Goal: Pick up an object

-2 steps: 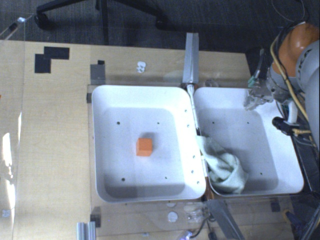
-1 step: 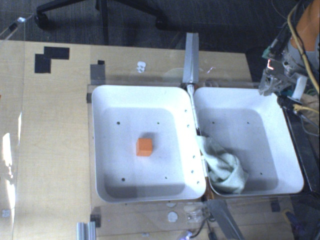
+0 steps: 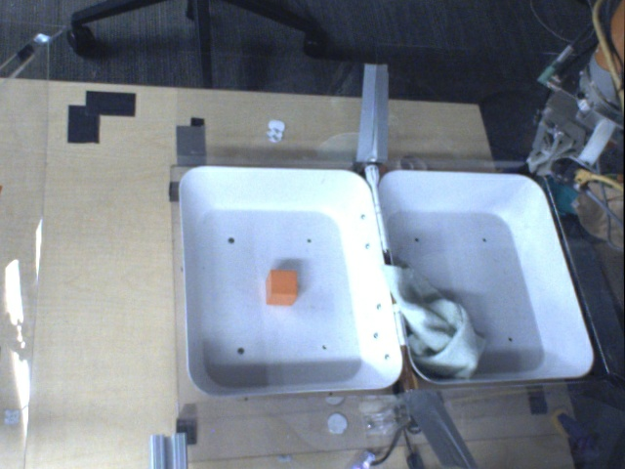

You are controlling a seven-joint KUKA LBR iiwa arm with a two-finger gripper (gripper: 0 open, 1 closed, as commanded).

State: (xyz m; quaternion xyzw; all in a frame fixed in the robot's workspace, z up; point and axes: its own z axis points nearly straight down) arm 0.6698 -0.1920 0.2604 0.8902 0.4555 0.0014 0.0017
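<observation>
A small orange cube (image 3: 282,287) sits on the floor of the left white bin (image 3: 195,291), a little left of its middle. A crumpled white cloth (image 3: 437,328) lies in the near left corner of the right white bin (image 3: 547,262), against the divider between the bins. My gripper (image 3: 571,130) hangs at the far right of the view, beyond the back right corner of the right bin, high and away from both objects. It is partly cut off by the frame edge, with cables around it.
A grey metal post (image 3: 373,115) stands behind the seam between the bins. Black tape marks (image 3: 98,113) lie on the wooden bench at the back left. An office chair base (image 3: 200,8) stands on the floor behind the bench.
</observation>
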